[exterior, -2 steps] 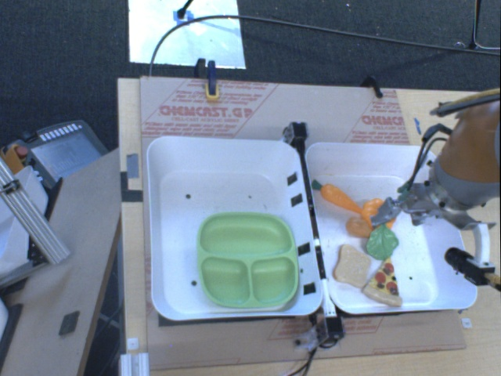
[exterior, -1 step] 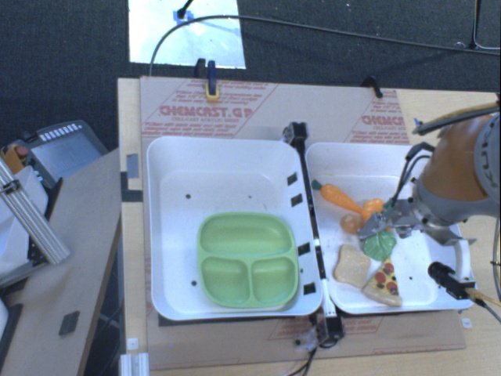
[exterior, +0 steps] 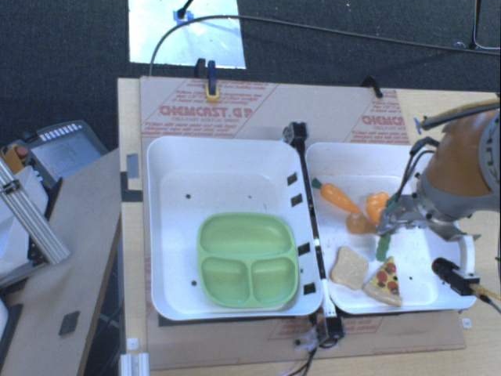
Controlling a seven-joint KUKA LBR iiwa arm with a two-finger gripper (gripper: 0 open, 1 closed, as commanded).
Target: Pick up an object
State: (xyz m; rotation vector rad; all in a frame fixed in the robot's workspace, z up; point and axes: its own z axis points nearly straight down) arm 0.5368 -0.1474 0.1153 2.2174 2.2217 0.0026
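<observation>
Green divided tray (exterior: 247, 258) lies in the left bin (exterior: 168, 178); right bin (exterior: 344, 157) holds carrot (exterior: 338, 197), bread (exterior: 350, 269) and pizza slice (exterior: 384, 281). Gripper (exterior: 389, 227) hovers low between them; its opening cannot be told. Approach step; next, descend and close.

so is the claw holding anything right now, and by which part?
Cannot tell. The claw sits low in the right bin over a green piece, beside the orange toy food; no grip is visible.
</observation>
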